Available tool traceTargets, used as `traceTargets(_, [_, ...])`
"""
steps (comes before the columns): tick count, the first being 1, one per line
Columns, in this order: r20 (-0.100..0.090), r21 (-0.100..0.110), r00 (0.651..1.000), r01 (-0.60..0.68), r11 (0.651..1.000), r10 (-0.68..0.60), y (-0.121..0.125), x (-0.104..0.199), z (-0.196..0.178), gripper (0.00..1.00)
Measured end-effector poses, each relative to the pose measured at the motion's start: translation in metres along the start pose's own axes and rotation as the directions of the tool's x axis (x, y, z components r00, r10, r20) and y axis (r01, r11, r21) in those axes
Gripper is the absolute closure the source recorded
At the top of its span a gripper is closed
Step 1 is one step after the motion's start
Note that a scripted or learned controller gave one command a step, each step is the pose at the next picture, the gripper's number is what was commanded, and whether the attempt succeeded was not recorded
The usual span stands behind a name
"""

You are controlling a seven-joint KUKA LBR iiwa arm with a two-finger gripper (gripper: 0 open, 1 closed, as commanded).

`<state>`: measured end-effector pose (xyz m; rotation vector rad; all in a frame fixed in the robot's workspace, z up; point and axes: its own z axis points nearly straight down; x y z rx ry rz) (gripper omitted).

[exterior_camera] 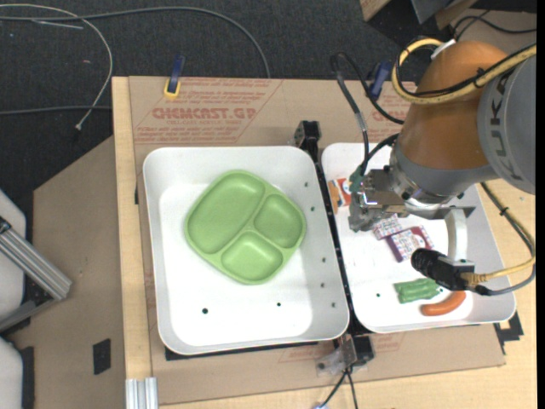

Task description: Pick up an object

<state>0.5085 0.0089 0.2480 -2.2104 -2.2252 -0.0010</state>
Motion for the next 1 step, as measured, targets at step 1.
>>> traceTargets(1, [0.0,0.001,1.0,0.001,1.0,-0.001,-0.0074,0.0597,0.0041,1.0])
